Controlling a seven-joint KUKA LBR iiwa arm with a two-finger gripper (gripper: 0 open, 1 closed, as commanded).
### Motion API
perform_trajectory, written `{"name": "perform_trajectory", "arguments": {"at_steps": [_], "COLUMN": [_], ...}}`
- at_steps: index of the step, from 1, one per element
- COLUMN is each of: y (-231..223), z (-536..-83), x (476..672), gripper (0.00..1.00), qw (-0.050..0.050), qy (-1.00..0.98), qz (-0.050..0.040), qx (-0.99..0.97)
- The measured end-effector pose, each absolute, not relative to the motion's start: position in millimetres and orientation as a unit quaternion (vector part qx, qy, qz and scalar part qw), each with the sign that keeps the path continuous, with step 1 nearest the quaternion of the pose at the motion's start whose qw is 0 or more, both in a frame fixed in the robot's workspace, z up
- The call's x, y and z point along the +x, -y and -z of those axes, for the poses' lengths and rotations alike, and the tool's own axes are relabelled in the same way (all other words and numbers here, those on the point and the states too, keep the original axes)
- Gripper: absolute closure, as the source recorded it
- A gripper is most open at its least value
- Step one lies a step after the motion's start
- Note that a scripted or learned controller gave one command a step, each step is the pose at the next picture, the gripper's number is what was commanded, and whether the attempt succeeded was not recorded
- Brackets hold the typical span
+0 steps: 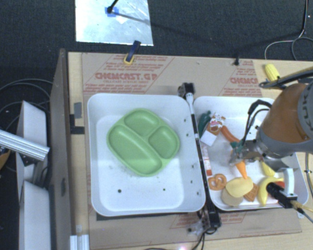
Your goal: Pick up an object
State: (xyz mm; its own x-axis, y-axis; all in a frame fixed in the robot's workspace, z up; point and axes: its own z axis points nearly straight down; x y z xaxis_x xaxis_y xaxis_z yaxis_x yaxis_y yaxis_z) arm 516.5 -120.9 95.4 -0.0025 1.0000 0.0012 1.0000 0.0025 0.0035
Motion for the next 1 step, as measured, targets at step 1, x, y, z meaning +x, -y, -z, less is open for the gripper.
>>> {"name": "perform_trajectory", "arguments": {"at_steps": [1], "y": [40.9], "z": [-190.0], "x": [537.9], "gripper": [1.00], "qw": [0.003], "qy": [-0.712], "qz": [-0.0053], "qx": [0.702]}}
